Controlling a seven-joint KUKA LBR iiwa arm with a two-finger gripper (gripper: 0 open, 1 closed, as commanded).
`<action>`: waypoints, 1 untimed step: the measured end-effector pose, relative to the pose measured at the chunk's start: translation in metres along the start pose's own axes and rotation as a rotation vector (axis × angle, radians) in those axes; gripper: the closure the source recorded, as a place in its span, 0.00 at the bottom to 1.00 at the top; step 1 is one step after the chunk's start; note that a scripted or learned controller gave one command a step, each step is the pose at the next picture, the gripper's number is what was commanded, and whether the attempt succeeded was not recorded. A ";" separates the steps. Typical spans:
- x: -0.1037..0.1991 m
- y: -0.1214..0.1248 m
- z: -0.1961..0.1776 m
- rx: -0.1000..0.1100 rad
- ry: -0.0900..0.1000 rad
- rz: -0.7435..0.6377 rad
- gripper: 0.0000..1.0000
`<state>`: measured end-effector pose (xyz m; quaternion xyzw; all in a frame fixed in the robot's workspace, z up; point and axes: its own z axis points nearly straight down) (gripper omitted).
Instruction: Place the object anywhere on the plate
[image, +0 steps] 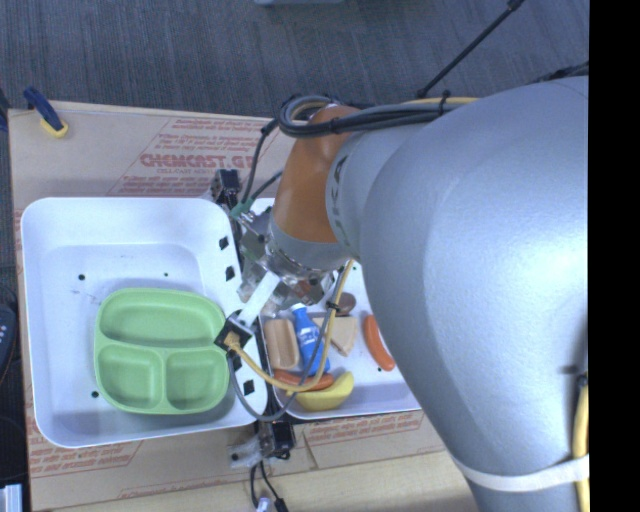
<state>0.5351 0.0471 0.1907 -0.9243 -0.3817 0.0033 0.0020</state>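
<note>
A light green sectioned plate (160, 349) lies in the left white bin (60, 260), toward its front. My gripper (290, 292) hangs over the right bin (395, 395), just above a pile of toy food. Under it lie a tan bread slice (281, 342), a blue piece (307, 338), a banana (327, 393), a sausage (378, 342) and a reddish piece (300, 379). The wrist and arm hide most of the right bin.
The big grey arm (470, 250) covers the right side of the view. Cables (252, 370) run along the wall between the two bins. The bins rest on cardboard (150, 150). A blue and yellow clamp (45, 110) sits at the far left corner.
</note>
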 end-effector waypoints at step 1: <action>0.000 0.001 0.000 -0.001 0.000 0.001 0.00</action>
